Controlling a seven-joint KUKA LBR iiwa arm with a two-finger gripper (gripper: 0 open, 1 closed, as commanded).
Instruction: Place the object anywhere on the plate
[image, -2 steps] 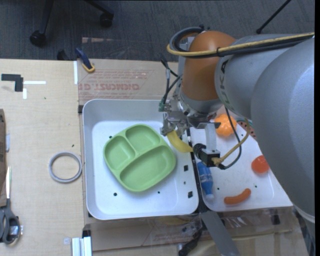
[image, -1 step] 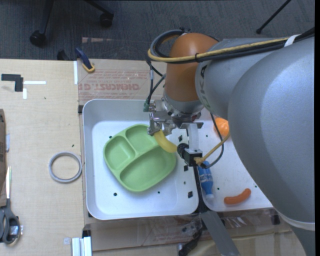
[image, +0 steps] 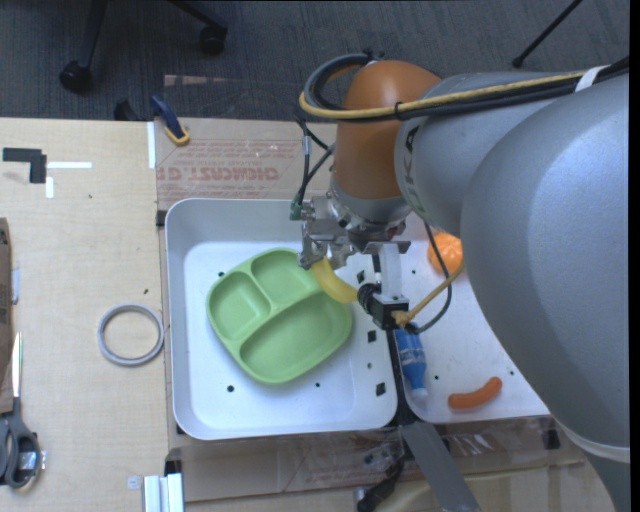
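Take the green plate (image: 280, 318) as your landmark: it lies tilted in the left white bin (image: 190, 330), with three compartments. At the plate's upper right rim you find the task's thing, a small yellow banana-shaped object (image: 334, 284), pinched at its upper end between the fingers of the end effector (image: 322, 262), which are closed narrow on it. Its long axis runs diagonally, from upper left at the fingers down toward the lower right, and the free tip overhangs the plate's right edge. Judge it light and rigid, likely smooth plastic, hence prone to slip or pivot in a two-finger grasp; a hold nearer its middle would be steadier. Right of the plate lie a blue bottle (image: 411, 362) and an orange sausage-shaped piece (image: 474, 395).
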